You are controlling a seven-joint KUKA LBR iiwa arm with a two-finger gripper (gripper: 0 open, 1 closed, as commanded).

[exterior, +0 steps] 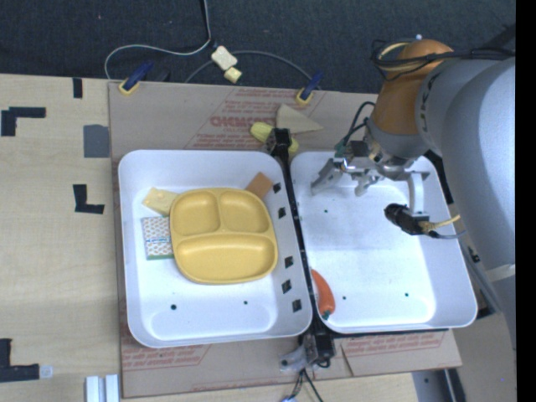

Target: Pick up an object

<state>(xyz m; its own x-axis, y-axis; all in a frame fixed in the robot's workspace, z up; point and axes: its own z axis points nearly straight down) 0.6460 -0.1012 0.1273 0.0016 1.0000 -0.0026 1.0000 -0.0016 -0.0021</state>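
Camera view — arm [469, 141] over right bin [377, 308]

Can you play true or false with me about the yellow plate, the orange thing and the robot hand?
1. The yellow divided plate lies in the left bin. True.
2. The orange object sits in the middle of the plate. False: it lies in the right bin, against its left wall near the front corner.
3. The gripper hangs above the back part of the right bin. True.
4. The gripper holds the orange object. False: the object lies far from it, at the bin's other end.
5. A small patterned card lies beside the plate's left edge. True.
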